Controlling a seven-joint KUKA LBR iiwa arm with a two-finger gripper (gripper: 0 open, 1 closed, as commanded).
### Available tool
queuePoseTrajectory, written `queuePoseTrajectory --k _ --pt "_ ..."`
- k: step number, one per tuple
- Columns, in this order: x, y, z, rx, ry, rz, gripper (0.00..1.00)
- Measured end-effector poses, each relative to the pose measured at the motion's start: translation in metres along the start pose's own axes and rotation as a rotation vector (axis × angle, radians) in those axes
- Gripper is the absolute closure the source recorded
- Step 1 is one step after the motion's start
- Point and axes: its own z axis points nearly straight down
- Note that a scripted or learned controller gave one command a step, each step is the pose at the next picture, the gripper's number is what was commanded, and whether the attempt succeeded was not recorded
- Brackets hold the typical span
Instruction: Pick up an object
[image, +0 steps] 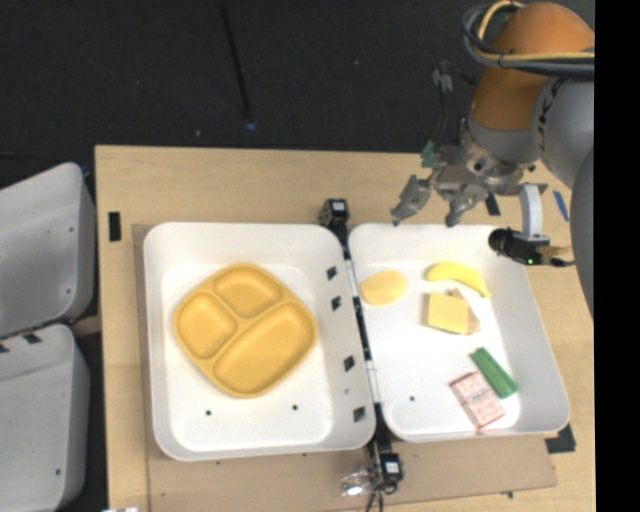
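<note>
1. Arm, grey with an orange band, reaches in from the upper right and hangs over the far edge of the right bin.
2. Gripper sits above that bin's far rim, its two fingers spread apart with nothing between them.
3. Right bin holds five things. A round yellow disc lies near the bin's left wall, close to the divider between the two bins.
4. A banana lies to the right of the disc, curved, with one end pointing toward the right wall.
5. A yellow block lies just below the banana, its upper corner close to the banana; whether they touch cannot be told.
6. A green bar lies at a slant further toward the near right corner.
7. A pink packet lies just beside the green bar, on its near left side, tilted the same way.
8. None of these things is in contact with the gripper; the banana and disc are the nearest to it.
9. Left bin holds a yellow plate with three compartments, turned at a slant and lying near the bin's middle.
10. Both bins rest side by side on a wooden bench.
</note>
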Motion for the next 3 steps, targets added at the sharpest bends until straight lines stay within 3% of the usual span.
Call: queuePoseTrajectory --k 1,3 --pt "0.000 0.002 -0.007 -0.011 0.000 -0.002 0.00" --pt "0.003 -0.001 0.104 -0.006 -0.003 0.000 0.00"
